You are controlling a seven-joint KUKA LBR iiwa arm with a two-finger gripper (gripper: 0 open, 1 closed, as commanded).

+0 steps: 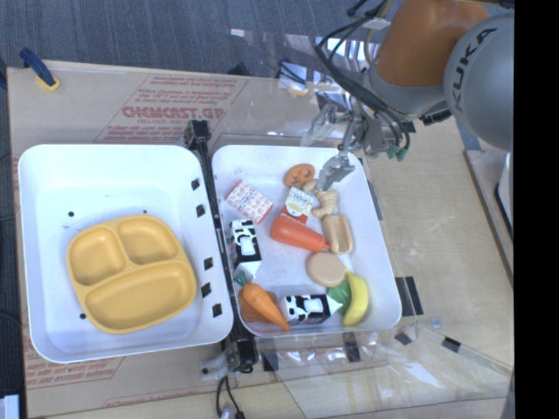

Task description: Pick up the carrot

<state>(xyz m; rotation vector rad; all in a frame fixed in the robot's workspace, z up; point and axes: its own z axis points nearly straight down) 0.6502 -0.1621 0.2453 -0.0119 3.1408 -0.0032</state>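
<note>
Orange and tapered, the carrot [263, 306] lies at the near edge of the right bin [382, 260], its long axis slanting from upper left to lower right beside a cow-print carton [307, 307]. My end effector [334, 171] hangs over the bin's far side, well apart from it across the clutter; whether it is clenched or released I cannot tell.

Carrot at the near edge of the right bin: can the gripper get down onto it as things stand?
Probably yes. The carrot lies uncovered on top, though a cow-patterned carton crowds one side. The gripper hovers near the bin's far end.

"CHEMCAST GP" in red on cardboard sheet [166, 103]; "KUKA" on arm [476, 59]
</note>
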